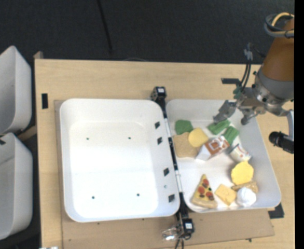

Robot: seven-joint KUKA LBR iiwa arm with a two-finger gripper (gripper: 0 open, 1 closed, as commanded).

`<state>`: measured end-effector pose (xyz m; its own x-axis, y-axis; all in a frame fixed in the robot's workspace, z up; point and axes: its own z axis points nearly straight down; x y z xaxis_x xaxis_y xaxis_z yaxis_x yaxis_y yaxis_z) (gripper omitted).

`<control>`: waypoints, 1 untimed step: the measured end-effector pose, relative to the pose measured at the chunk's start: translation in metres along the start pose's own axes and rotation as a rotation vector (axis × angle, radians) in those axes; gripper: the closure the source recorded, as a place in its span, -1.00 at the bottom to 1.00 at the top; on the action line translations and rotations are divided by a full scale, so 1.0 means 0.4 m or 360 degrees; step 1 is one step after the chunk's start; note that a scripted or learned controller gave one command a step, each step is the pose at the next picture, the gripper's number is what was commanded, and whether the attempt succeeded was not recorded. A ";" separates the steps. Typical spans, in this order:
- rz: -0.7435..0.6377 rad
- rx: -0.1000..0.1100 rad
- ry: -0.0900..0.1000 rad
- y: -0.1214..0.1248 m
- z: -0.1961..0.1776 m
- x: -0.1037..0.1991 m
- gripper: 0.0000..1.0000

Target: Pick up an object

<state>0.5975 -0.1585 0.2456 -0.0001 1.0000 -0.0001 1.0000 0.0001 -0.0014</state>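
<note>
A dark green block-shaped toy [219, 126] lies toward the far edge of the right-hand shallow white bin [268, 170], its long axis slanting from the bin's middle up toward the far right corner. The two-finger gripper [236, 112] hangs just above and slightly right of it, fingers spread wide with nothing between them; the block sits directly below the nearer finger, so a short drop looks enough to reach it. A paler green piece [231, 134] touches the block's right side, and a small red-and-white carton [215, 147] lies just nearer. A yellow round disc [197, 137] and a flat green leaf-shaped piece [183, 126] sit leftward, beside the bin's left wall.
</note>
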 end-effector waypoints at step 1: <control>-0.0005 -0.0002 0.0001 0.119 0.377 0.092 -1.00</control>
<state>0.6448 -0.1218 0.0947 -0.0031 1.0000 0.0006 1.0000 0.0031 -0.0004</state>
